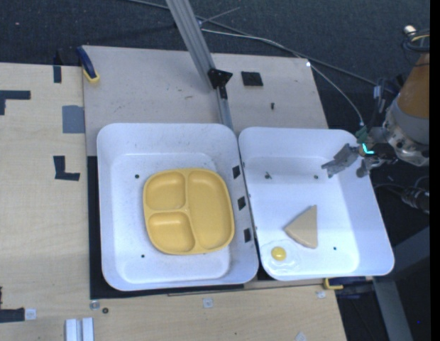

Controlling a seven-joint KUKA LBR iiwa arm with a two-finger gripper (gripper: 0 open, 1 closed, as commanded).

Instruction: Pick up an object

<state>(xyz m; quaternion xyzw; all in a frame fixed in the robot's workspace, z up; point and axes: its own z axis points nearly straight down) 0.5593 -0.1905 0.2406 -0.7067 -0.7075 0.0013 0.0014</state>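
Seen from above at a slant: a pale wooden counter (35, 212) bearing two shallow white bins side by side, with the right bin (362, 212) taken as the landmark. Touching its left wall, the left bin (117, 190), holding a yellow divided plate (188, 210) with three compartments, lying flat near that bin's middle.

Inside the right bin, toward its near half: a tan wedge-shaped piece (304, 227), lying flat, pointed corner aimed at the far right. Just left of the wedge and nearer the bin's front left corner: a small round yellow object (278, 254), apart from the wedge.

Above the right bin's far right corner: the grey end effector (351, 160), hanging over the rim area, well apart from both the wedge and the round object. Two dark fingers seen reaching leftward over the bin, spread apart, nothing between them. Behind it, at the right edge beyond the bin, the grey arm (411, 130) with an orange band (417, 91).

Beyond the bins' far walls: a slanted grey metal pole (191, 30) rising from the counter near the seam between the two bins. Far left of the right bin, a blue and yellow clamp (87, 65) at the counter's corner.
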